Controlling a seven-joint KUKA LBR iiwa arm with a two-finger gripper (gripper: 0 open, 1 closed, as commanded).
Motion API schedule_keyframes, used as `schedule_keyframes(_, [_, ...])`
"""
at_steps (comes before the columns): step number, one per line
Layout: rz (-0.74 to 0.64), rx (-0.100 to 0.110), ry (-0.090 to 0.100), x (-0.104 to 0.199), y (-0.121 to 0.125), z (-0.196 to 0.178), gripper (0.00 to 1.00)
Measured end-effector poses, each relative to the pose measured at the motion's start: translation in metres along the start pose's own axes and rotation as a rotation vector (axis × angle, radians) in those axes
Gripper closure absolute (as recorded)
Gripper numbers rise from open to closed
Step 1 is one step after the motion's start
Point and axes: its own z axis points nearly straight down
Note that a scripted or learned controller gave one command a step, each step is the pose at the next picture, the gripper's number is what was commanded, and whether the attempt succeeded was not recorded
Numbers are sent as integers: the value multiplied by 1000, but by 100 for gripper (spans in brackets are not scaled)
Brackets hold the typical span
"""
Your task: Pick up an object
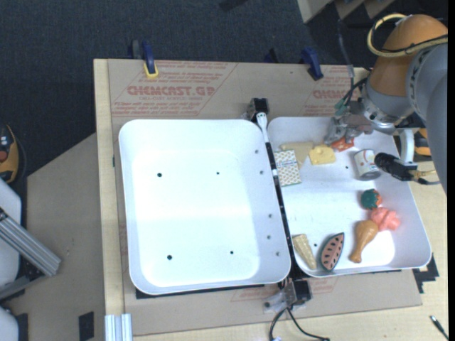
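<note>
Two shallow white bins were seen side by side on the plywood tabletop: left bin bare across its floor, right bin carrying eight loose objects. The gripper was placed low at the right bin's far edge, over a small orange-red piece; finger state could not be told.

Objects counted, one each:
- pale yellow block, just beside the gripper
- patterned grey-white card, against the divider wall
- white cylinder
- green ball
- pink lump
- tan drumstick toy, long axis diagonal, thin end toward the near rim
- watermelon slice toy
- beige ridged wedge

Open floor was left mid-bin.
</note>
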Motion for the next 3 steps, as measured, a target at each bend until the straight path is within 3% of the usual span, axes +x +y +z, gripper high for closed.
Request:
schedule_keyframes(1, [6, 8, -3, -52, -4, -78, 100])
schedule_keyframes(2, [4, 5, -3, -63, -42, -216, 100])
schedule_keyframes(3, [-3, 23, 8, 14, -85, -175, 100])
